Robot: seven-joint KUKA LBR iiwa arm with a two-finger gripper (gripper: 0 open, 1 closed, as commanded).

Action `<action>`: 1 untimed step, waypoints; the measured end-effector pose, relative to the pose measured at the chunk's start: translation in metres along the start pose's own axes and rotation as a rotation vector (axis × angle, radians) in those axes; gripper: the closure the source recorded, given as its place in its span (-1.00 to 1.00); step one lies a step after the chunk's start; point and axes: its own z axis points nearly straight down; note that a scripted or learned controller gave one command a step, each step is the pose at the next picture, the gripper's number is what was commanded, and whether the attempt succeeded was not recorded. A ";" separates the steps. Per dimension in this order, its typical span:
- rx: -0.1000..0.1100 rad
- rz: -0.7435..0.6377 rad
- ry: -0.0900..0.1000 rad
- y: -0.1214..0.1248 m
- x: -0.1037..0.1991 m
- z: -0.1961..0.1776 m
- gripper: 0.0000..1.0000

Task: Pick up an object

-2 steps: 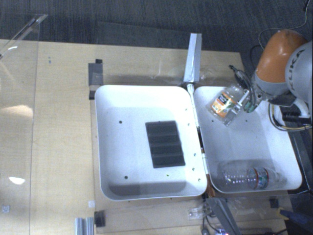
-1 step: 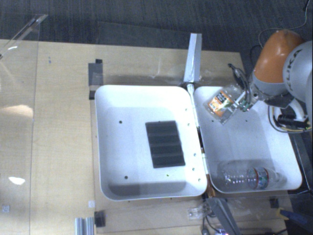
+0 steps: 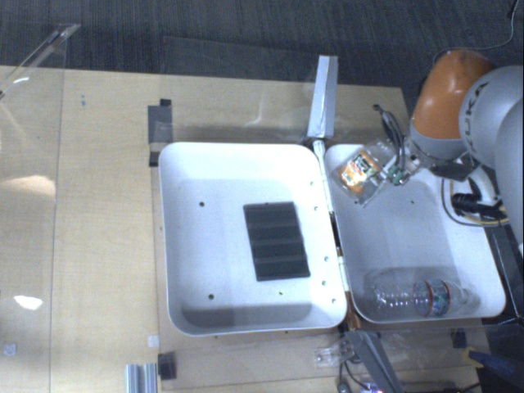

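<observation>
My gripper [image 3: 361,174] reaches in from the right over the far left corner of the right bin [image 3: 409,244]. A small orange and white packet [image 3: 356,171] sits between its pale fingers, and the gripper is shut on it. The packet hangs close to the wall between the two bins. A clear plastic bottle [image 3: 413,296] with a blue label lies on its side along the near edge of the right bin. A black ridged rectangular block [image 3: 276,240] lies flat in the middle of the left bin [image 3: 196,244].
The grey arm with its orange band [image 3: 446,97] fills the upper right, with black cables [image 3: 471,203] hanging over the right bin's right edge. A grey upright post [image 3: 323,97] stands behind the gap between the bins. The wooden bench [image 3: 82,219] stretches to the left.
</observation>
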 end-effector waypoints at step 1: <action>0.007 0.124 0.006 0.006 0.005 0.000 -1.00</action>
